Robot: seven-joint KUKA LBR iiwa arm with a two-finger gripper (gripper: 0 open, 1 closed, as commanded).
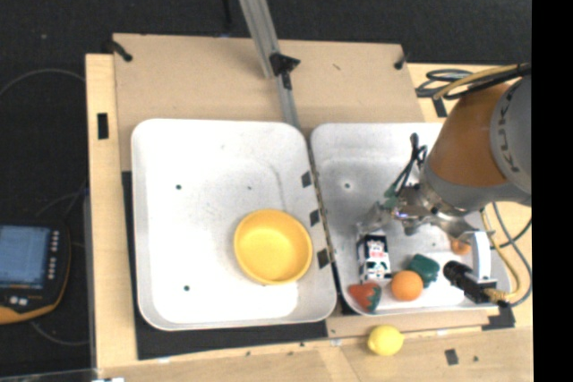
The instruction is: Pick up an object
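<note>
Lemon (385, 340) outside; yellow bowl (273, 246) in left bin (179, 157); perhaps strawberry (364, 296) right.

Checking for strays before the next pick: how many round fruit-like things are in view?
2. An orange lies in the right bin near its front edge; a lemon sits on the bench outside, just in front. The arm may hide others.

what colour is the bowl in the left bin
Yellow. The bowl shows plainly in the camera view, lying in the left bin.
</note>
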